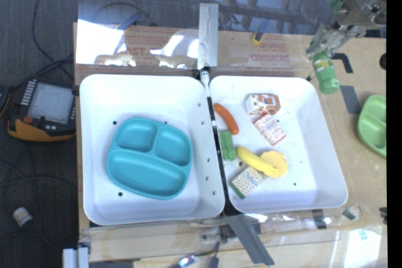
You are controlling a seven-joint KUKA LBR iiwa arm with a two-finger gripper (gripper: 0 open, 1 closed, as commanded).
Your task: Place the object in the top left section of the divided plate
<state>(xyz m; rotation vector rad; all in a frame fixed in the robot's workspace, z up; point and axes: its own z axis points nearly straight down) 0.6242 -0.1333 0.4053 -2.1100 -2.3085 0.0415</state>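
The gripper (326, 50) is hanging at the upper right, beyond the right bin (326, 154), its fingers clenching a green bottle (326, 76). The teal plate (149, 157) is lying in the left bin (94, 135), with the carrot (227, 118) and banana (259, 162) resting in the right one.

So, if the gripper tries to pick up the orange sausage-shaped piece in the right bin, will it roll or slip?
The orange sausage-shaped piece looks rounded and smooth, so it may roll or slip from a poor pinch. It looks like a small toy, so probably light and stiff. It lies close to the right bin's inner wall, which may limit finger room.
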